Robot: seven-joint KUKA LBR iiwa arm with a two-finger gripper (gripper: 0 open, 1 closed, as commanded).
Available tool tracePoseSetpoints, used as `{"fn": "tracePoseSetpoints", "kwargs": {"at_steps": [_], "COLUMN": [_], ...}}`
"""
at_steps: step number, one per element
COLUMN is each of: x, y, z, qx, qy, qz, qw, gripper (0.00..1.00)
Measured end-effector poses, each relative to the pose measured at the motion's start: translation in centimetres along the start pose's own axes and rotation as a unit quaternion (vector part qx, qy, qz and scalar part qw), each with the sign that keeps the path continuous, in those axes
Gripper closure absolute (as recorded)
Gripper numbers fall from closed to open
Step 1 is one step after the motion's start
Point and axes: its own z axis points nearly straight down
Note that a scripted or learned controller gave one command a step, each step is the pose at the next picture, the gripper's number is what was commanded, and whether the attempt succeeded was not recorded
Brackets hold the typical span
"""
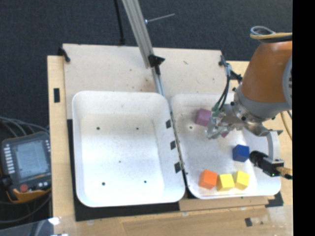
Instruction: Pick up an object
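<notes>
Hand (215, 130) beside purple block (203, 117), right bin (183, 132), no readable writing

We see a light wooden tabletop (56, 132) resting on dark speckled carpet floor (29, 23), which fills the frame from 9 through 12 to 1 o'clock. A paler board (108, 68) covers the tabletop's far half. An aluminium rail (139, 26) slants from 12 o'clock toward centre. At 8 o'clock, a grey control pendant (27, 163) with cables (15, 127) lies on the floor. Lighting is even.
</notes>
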Motion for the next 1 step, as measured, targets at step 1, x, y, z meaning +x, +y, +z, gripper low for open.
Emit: {"fn": "tracePoseSetpoints", "kwargs": {"at_steps": [1], "x": [5.89], "y": [-0.56], "z": [0.75], "qx": [0.001], "qy": [0.000], "qz": [0.000], "qw": [1.0000], "gripper": [1.00]}}
